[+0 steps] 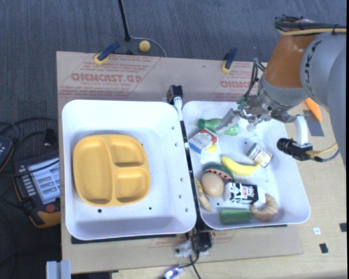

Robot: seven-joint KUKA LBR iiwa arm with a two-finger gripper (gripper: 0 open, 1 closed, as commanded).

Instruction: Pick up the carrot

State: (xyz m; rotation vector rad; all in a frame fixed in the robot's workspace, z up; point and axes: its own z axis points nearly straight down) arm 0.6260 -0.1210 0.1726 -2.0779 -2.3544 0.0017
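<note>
Half blurred at the gripper (239,120): cannot tell whether spread or closed. Hangs over the right bin (301,213), beside a green bottle (212,124). Shows the carrot (314,110) as an orange taper by the bin's right rim, upper end hidden behind the arm (331,63).

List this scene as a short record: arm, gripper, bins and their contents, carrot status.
arm: reaches in from the right, over the right bin
gripper: above the right bin's far part, near a green item
left bin: holds a yellow divided tray
right bin contents: banana, egg-shaped item, black-and-white carton, green cylinder, croissant-like item, small carton
carrot: cannot tell which item it is; nothing seen between the fingers
</note>
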